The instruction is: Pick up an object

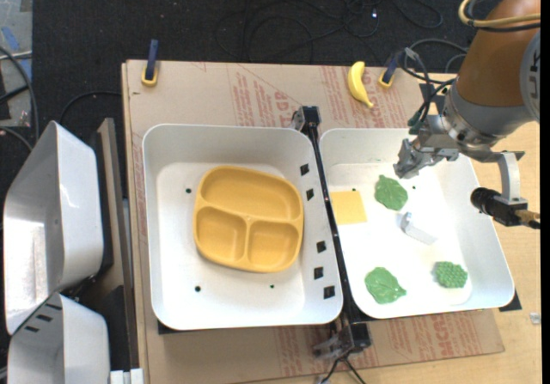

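Arm (pixel 503 47) enters from the right edge, orange band uppermost; grey wrist angled down and to the left; gripper (pixel 411 163) low, tip directed down-left; nothing seen in its grasp.

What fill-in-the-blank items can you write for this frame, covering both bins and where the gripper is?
1. The yellow divided tray lies in the ____ bin.
2. The right bin holds ____ green pieces.
3. The gripper hovers above the ____ bin.
4. The yellow banana lies ____ the bins, on the cardboard.

Missing words: left; three; right; outside
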Motion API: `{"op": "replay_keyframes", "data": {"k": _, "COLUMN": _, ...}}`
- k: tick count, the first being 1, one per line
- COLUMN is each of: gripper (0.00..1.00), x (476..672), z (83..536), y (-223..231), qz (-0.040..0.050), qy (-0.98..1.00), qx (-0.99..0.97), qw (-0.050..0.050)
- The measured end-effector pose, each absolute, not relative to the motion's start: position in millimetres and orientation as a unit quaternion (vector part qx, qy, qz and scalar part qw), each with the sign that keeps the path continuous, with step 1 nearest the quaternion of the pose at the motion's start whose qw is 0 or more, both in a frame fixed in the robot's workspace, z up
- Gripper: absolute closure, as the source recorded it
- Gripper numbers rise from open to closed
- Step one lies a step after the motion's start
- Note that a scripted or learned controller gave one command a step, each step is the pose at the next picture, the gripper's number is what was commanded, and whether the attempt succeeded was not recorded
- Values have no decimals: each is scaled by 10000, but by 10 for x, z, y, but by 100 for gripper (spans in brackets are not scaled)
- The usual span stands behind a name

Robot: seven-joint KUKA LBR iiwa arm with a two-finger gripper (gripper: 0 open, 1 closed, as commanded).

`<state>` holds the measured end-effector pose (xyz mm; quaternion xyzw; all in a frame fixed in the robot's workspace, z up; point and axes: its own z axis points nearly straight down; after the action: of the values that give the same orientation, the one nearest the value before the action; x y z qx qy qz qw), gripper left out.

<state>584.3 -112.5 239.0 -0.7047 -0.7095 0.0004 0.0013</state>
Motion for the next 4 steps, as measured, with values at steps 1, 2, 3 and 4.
{"op": "replay_keyframes", "data": {"k": 1, "gripper": 100, "x": 5876, "z": 2357, "y": -620, "qz": 1, "qy": -7093, "qx": -7049, "qw": 3}}
{"op": "replay_keyframes", "data": {"k": 2, "gripper": 100, "x": 5749, "z": 2249, "y": -116, "qz": 5, "qy": -7096, "qx": -7046, "qw": 13}}
{"op": "replay_keyframes", "data": {"k": 3, "gripper": 100, "x": 5727, "z": 2190, "y": 453, "qz": 3, "qy": -7097, "qx": -7045, "qw": 8}}
{"op": "replay_keyframes", "data": {"k": 4, "gripper": 100, "x": 5649, "z": 2277, "y": 881, "qz": -3, "qy": -7094, "qx": -7048, "qw": 1}}
